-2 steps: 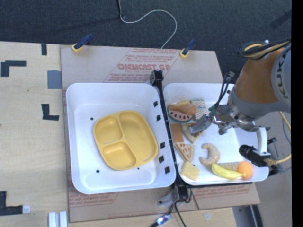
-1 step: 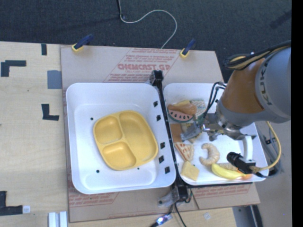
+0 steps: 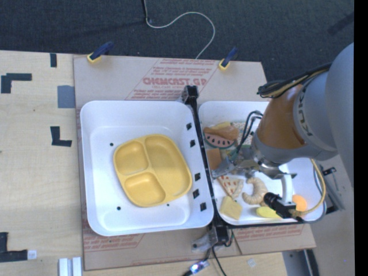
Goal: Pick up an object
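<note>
A: Where's the claw (image 3: 233,164)?
B: Low in the right bin (image 3: 305,171), among toy food, over the pizza slice (image 3: 231,184) and beside the croissant (image 3: 253,190).
A: Open or closed?
B: Can't tell. Left bin (image 3: 95,154) has a yellow plate (image 3: 152,169).

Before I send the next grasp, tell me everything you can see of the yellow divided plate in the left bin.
The yellow divided plate lies flat, right way up, on the floor of the left bin, roughly central and turned at a slant to the bin's walls. It looks like smooth moulded plastic, a rounded shape with a raised rim and three compartments: two at the far side, one at the near side. Nothing lies in any compartment. Apart from the bin floor, nothing touches it; the gripper works in the right bin, across the divider.
</note>
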Robot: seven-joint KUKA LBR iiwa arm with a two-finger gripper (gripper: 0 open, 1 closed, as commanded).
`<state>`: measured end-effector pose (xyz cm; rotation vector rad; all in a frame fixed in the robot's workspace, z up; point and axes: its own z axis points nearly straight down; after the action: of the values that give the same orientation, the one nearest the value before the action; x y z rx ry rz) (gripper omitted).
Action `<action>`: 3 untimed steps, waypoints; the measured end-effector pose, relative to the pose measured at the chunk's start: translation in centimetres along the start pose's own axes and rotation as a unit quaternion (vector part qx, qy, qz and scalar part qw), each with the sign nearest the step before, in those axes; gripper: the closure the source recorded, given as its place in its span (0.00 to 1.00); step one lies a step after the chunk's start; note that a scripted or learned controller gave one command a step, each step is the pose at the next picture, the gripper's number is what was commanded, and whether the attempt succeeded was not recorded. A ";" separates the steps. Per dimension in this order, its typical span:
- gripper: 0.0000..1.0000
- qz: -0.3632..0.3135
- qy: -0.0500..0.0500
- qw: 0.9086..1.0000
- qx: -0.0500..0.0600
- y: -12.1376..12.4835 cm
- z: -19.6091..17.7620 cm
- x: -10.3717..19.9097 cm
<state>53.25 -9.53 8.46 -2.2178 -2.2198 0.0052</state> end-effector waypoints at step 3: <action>1.00 0.000 0.000 1.000 -0.003 -0.2 -5.2 0.2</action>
<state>53.06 -9.29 13.64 -2.2199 -2.2235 -0.0018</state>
